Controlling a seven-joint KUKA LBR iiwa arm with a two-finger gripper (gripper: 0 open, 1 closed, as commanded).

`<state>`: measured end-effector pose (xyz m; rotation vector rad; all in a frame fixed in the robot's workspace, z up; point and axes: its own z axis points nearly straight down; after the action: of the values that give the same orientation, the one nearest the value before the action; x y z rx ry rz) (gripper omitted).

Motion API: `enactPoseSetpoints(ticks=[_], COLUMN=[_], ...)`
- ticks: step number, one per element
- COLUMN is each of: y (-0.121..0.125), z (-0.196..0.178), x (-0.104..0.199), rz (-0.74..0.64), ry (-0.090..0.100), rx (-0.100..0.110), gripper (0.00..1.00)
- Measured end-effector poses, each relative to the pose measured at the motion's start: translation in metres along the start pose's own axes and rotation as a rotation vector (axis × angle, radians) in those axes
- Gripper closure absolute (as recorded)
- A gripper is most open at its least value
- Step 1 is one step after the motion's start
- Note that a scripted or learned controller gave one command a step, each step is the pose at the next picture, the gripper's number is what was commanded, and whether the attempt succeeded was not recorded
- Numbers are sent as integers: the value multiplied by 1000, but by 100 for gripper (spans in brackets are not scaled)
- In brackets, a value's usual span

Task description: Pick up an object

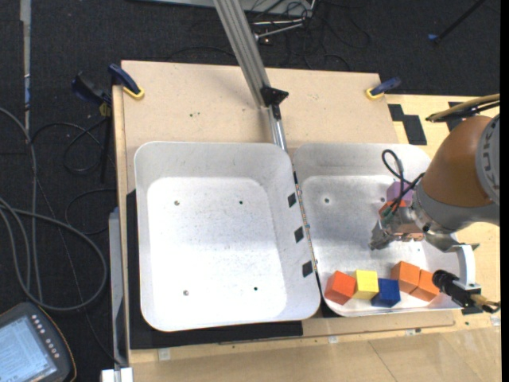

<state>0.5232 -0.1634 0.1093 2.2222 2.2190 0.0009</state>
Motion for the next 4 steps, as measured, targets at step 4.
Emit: enactPoseSetpoints(ticks=[4], y=[24], z=[-146], x=[45], rz=[-10], ry=[2], rx=[1], gripper=[100])
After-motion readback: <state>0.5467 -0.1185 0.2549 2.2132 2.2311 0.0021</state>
